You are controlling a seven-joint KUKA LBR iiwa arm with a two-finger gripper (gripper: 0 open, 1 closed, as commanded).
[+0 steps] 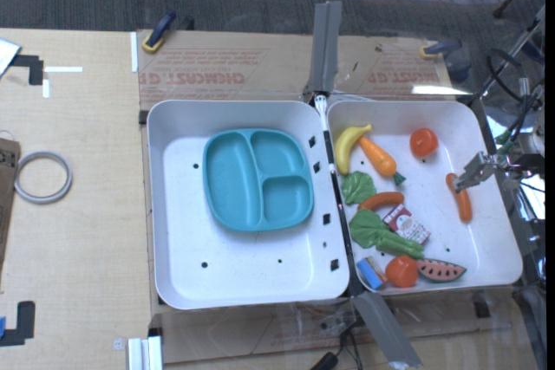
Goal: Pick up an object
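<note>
The right bin [486, 130] holds several toy foods: a yellow banana [347, 145], an orange carrot [379, 157], a red tomato [423, 141], green lettuce leaves [357, 186], a red-and-white packet [408, 226], a watermelon slice [440, 270] and a second red ball [401, 270]. A small orange-red sausage [463, 198] lies near the bin's right wall. My gripper [468, 178] reaches in low from the right, its tip just above the sausage's upper end and right beside it. Nothing visibly hangs from it.
The left bin [173, 212] carries a teal divided plate [258, 179]. A grey tape roll [41, 176] lies on the wooden bench at far left. A blue clamp [159, 30] sits behind the bins, and a grey divider post [325, 48] stands between them.
</note>
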